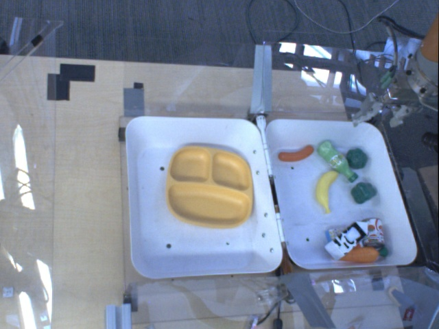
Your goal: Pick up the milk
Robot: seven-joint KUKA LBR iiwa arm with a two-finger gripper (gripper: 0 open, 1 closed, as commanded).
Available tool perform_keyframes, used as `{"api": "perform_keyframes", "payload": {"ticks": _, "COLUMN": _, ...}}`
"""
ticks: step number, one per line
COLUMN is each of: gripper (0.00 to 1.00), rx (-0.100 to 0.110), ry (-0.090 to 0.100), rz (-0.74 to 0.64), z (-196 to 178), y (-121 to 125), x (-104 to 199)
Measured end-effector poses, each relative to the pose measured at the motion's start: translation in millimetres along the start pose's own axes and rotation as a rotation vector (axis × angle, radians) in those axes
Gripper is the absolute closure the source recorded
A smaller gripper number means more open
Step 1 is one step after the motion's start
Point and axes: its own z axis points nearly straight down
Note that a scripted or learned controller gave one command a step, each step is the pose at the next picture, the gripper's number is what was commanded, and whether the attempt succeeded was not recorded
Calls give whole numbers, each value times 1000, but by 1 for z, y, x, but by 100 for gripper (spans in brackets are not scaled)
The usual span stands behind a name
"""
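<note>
Milk carton (354, 237) lies tipped in the right bin's (302, 242) near right corner, touching a carrot (360, 255). Gripper (381, 108) hovers past that bin's far right corner, apparently grasping nothing; whether clenched or released I cannot tell.

Milk (354, 238) lies in rt bin (396, 184) w/ carrot (360, 255); pincer (381, 108) above far rim.

Two bins sit side by side on the surface (62, 204). The left bin (147, 252) holds a divided tray (209, 186). In the right bin (302, 242), a sausage (295, 154), bottle (334, 159), two broccoli pieces (357, 158) and a banana (325, 189) lie behind the milk (353, 236), with a carrot (360, 255) touching its front.
</note>
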Motion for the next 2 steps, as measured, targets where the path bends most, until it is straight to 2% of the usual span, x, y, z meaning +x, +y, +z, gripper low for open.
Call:
{"api": "perform_keyframes", "payload": {"ticks": 1, "gripper": 0, "rx": 2, "ry": 1, "rz": -73, "z": 121, "y": -86, "x": -10}}
{"api": "perform_keyframes", "payload": {"ticks": 2, "gripper": 0, "rx": 0, "ry": 0, "rz": -218, "z": 113, "y": -159, "x": -8}}
